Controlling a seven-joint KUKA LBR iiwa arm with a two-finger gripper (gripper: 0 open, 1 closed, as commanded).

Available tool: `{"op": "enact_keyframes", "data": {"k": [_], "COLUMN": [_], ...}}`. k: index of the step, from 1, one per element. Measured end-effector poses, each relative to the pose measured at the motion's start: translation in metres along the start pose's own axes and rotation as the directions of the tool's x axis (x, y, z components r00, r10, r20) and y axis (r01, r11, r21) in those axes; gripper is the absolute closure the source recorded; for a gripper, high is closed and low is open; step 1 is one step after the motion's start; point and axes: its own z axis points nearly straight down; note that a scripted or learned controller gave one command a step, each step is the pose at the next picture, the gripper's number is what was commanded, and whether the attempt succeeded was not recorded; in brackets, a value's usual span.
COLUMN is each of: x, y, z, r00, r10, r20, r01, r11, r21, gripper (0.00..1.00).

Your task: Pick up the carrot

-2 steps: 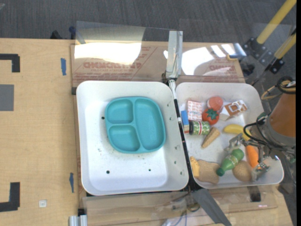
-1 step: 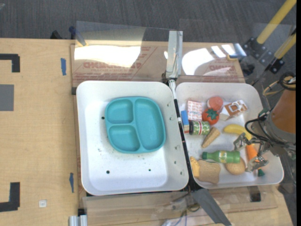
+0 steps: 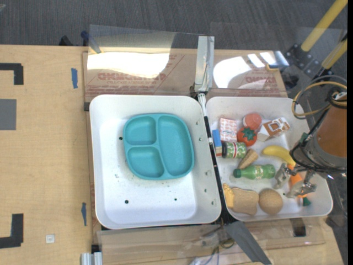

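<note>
Reaching in from the right edge of the frame, the arm [image 3: 333, 131] puts its gripper [image 3: 295, 182] low in the lower right of the right bin [image 3: 322, 206].

The metal fingers [image 3: 283, 176] sit right at the carrot [image 3: 297, 176], a small orange piece just below the banana [image 3: 277, 153], and the orange shows between the metal, though whether the claw is truly clamped on it or only around it cannot be told from up here. To the left lie the green bottle [image 3: 254, 172], the tomato [image 3: 247, 136] and a round brown bun [image 3: 270, 201] near the bin's lower rim. Over in the left bin [image 3: 105, 148], centre frame, the teal divided plate [image 3: 159, 146] sits alone, well apart from the action.
</note>
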Motion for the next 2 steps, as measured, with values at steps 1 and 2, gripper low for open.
{"op": "enact_keyframes", "data": {"k": [1, 2], "x": [-0.051, -0.075], "y": [0.027, 0.018], "z": [-0.083, -0.115], "r00": [0.999, 0.916], "r10": [-0.049, -0.401], "r20": [-0.002, 0.000], "r01": [0.049, 0.401], "r11": [0.999, 0.916], "r21": [-0.003, -0.007], "gripper": [1.00, 1.00]}}
